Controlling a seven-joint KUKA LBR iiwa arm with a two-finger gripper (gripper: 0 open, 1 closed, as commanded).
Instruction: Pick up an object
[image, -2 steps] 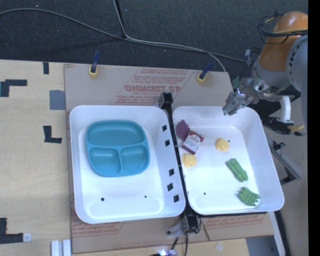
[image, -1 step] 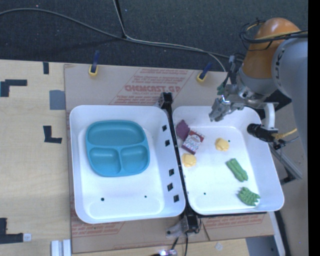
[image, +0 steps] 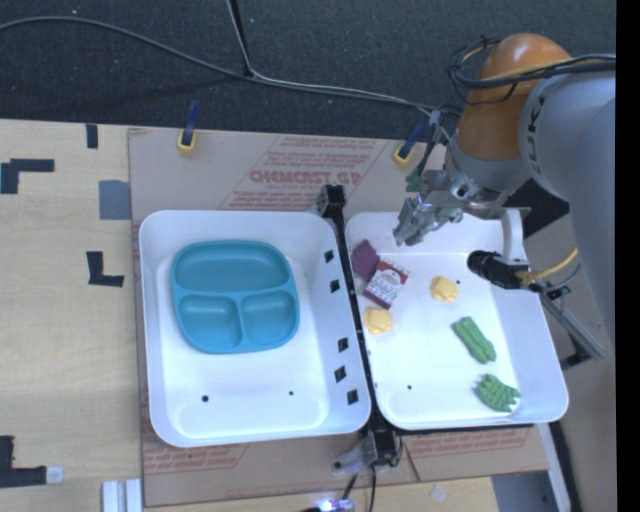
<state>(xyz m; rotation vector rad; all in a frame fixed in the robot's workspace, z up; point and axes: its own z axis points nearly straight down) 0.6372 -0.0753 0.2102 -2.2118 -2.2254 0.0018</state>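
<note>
Gripper position: we see it hanging over the far edge of the right bin, above and just right of the purple block. Nothing lies between its fingers; whether they are spread or closed we cannot tell. Candidate objects sit loose in this bin: the purple block touching a small red-and-white packet, two yellow pieces, two green pieces. We judge the block the nearest target. The left bin holds a blue divided tray.
</note>
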